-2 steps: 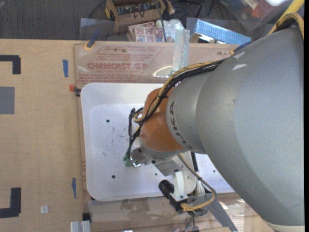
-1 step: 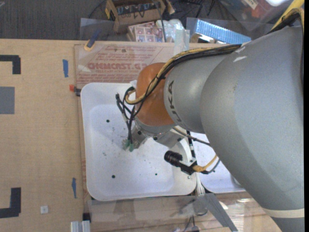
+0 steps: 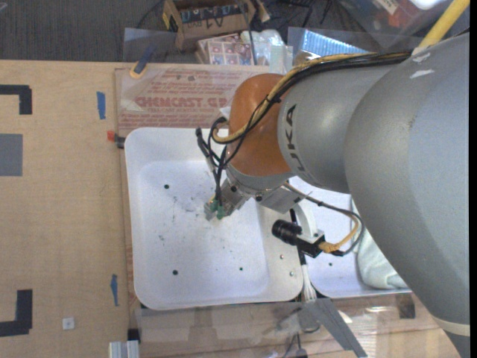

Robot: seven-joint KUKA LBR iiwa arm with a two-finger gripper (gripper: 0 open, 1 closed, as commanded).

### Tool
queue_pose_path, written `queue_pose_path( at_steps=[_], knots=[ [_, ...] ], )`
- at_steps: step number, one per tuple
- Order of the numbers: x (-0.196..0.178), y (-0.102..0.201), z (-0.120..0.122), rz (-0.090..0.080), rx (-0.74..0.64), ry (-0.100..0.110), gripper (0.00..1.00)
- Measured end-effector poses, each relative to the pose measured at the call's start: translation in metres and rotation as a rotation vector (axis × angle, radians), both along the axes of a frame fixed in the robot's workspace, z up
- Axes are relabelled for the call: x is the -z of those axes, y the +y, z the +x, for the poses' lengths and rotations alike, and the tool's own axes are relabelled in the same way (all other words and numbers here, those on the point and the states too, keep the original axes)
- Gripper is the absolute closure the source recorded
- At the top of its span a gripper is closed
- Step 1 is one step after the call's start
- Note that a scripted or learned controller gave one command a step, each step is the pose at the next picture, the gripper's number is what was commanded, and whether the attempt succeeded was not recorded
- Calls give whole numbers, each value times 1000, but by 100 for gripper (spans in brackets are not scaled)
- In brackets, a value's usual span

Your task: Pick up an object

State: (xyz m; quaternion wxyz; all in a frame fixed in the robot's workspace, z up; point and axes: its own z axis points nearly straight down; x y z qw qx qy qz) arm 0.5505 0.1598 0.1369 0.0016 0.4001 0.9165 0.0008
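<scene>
Much bare floor surrounds the gripper (image 3: 217, 209) in the left bin (image 3: 160, 274).

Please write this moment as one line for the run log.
arm: reaching over left bin | gripper: low near bin floor, fingers unclear | right bin: white soft object | grasp: not confirmed

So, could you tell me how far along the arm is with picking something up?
Done: the arm has reached over the left bin, with its gripper low near the bin's middle. In hand: a small greenish thing sits right at the gripper's tip, but the view cannot settle whether it is gripped. Left: securing it and lifting it clear; nothing looks raised off the bin floor yet.
</scene>
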Motion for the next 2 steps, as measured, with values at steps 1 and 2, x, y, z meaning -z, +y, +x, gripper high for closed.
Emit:
queue_pose_path(
  at_steps=[1,2],
  knots=[
    [-13,27,-17,0,216,0,100],
    [45,55,5,4,414,-5,100]
  ],
)
